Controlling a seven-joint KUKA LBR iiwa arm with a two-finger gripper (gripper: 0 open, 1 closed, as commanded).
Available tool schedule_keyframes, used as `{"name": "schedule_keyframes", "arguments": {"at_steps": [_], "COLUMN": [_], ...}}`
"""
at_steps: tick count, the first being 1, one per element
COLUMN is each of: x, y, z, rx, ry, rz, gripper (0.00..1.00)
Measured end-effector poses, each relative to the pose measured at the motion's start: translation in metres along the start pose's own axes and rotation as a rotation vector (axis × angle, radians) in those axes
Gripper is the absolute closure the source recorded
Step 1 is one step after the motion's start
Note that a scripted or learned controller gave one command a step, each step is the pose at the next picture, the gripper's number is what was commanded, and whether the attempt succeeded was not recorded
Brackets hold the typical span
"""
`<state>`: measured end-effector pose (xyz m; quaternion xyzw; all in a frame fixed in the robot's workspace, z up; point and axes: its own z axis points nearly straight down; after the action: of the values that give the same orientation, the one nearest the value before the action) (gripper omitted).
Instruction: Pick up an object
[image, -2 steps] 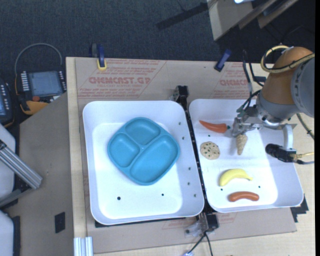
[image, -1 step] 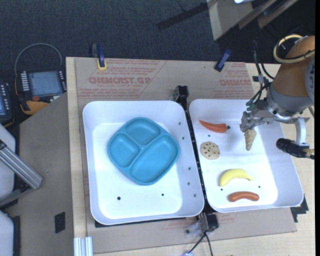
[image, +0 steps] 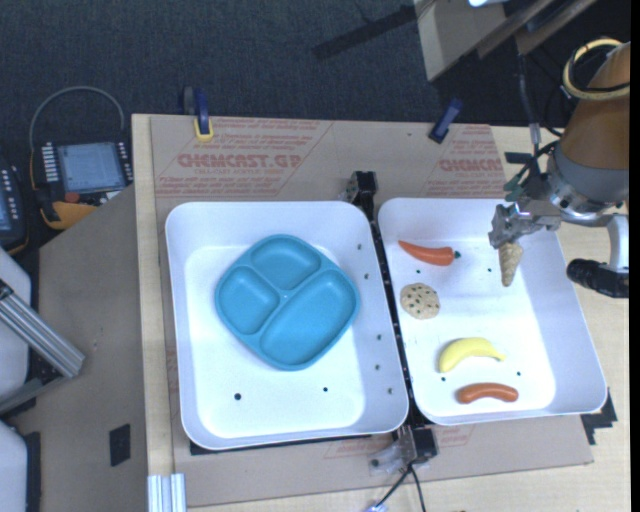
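The hand (image: 508, 238) hangs over the far right part of the right bin (image: 570, 330), with a pale tan cone-shaped piece (image: 511, 264) pointing down from its tip. The cone's top sits right under the fingers, so it looks grasped, but the slant of the camera hides the contact and I cannot tell for sure whether the fingers are clenched on it or it merely lies beneath them. If held, it seems to be pinched at its wide end, which would leave the narrow end hanging free.

4 other pieces lie in the same bin: an orange carrot-like stick (image: 427, 253) at the far left, a speckled cookie (image: 420, 300) just near of it, a yellow banana (image: 469, 352) further toward the near side, and a red sausage (image: 488, 393) beside the near wall. All sit well apart from the cone, so nothing crowds the hand; the bin's right wall is the closest obstacle.

The left bin (image: 200, 300) carries a blue divided plate (image: 287, 300), out of the way. Both bins rest on the counter (image: 300, 160), with clamps along its far edge.
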<state>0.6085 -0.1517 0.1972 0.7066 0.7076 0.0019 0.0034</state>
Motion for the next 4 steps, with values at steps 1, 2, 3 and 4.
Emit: {"name": "schedule_keyframes", "arguments": {"at_steps": [1, 2, 3, 4], "x": [0.000, 0.056, 0.112, 0.168], "y": [0.002, -0.011, -0.036, -0.063], "z": [-0.042, -0.035, -0.041, -0.043], "rx": [0.000, 0.010, 0.011, 0.011], "ry": [0.000, 0.005, 0.005, 0.005], "rz": [0.000, -0.004, -0.005, -0.004], "gripper": [1.00, 1.00, 1.00, 1.00]}}
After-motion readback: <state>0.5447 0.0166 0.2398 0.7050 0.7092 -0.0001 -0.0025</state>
